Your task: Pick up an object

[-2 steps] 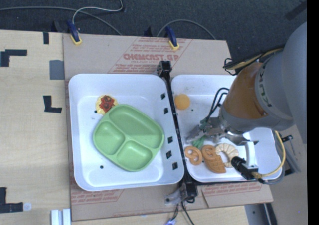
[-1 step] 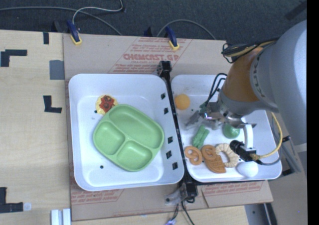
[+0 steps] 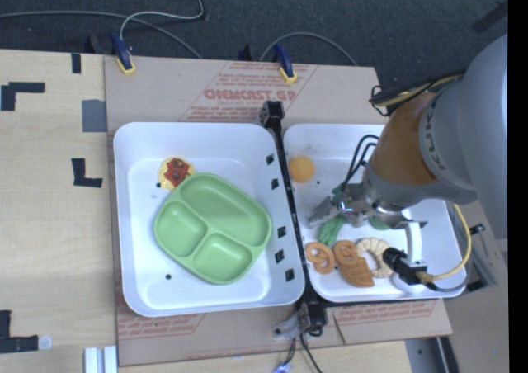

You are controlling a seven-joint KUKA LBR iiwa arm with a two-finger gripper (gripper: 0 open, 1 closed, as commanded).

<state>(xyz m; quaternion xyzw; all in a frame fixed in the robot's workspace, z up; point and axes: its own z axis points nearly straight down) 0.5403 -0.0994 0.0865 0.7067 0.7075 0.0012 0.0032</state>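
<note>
your big grey arm (image 3: 487, 132) sits closest to the camera. it comes in from the right and bends down over the right bin (image 3: 330, 142). you can see its orange band (image 3: 404, 148) above the wrist. the gripper (image 3: 342, 208) hangs low in the middle of that bin, just above a green thing (image 3: 330, 229), maybe a leaf toy. i cannot tell how the gripper is set from up here.

count with me. two white bins sit side by side. the right bin has one small orange ball (image 3: 302, 169) near its left wall, one green thing, one pretzel (image 3: 319, 257), and about two more brown bready pieces (image 3: 356, 262) near the front. the left bin (image 3: 136, 280) has one green tray (image 3: 213, 228) with three parts and one small yellow and red toy (image 3: 176, 172) beside it.
</note>
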